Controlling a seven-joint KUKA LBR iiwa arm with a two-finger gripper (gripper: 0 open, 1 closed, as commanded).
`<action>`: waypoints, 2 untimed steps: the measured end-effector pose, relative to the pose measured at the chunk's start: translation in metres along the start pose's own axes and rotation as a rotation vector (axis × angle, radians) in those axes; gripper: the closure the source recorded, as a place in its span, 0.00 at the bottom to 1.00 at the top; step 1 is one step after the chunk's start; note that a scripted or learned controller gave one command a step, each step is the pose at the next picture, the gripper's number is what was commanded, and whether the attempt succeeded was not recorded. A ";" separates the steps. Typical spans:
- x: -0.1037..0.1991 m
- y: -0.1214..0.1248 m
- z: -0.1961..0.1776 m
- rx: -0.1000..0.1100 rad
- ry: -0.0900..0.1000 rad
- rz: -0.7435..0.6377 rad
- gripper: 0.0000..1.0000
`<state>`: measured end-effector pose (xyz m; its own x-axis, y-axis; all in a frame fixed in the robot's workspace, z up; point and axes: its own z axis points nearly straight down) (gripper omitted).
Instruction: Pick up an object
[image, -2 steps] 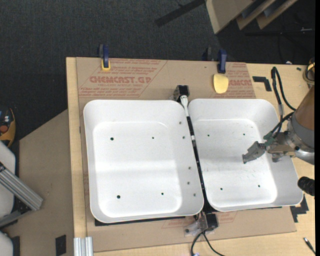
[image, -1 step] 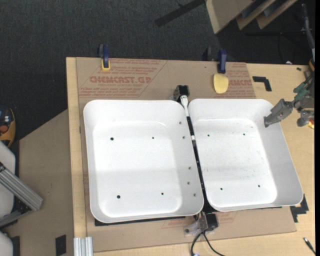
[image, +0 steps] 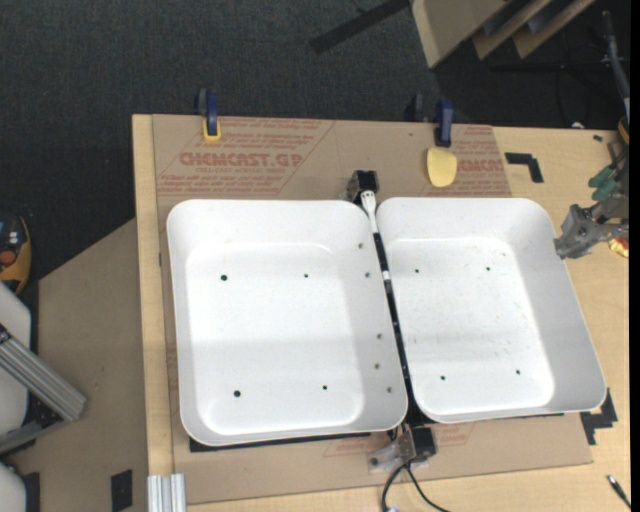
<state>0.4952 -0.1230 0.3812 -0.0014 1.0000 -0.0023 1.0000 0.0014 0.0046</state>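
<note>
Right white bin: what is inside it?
Inside the shallow right white plastic bin I see just four small dark holes and faint grey scuffs on its floor. No pickable object lies there; nothing covers the floor.

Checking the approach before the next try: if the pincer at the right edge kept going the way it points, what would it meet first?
The pincer points left, toward the right bin. It would likely meet that bin's raised right rim first, though its height above the rim is unclear.
</note>
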 end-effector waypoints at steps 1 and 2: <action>0.041 -0.006 0.096 0.008 0.004 0.000 1.00; 0.082 0.029 -0.040 -0.010 0.001 -0.004 1.00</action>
<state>0.5240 -0.0411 0.4213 -0.0057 1.0000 -0.0014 0.9999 0.0058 0.0150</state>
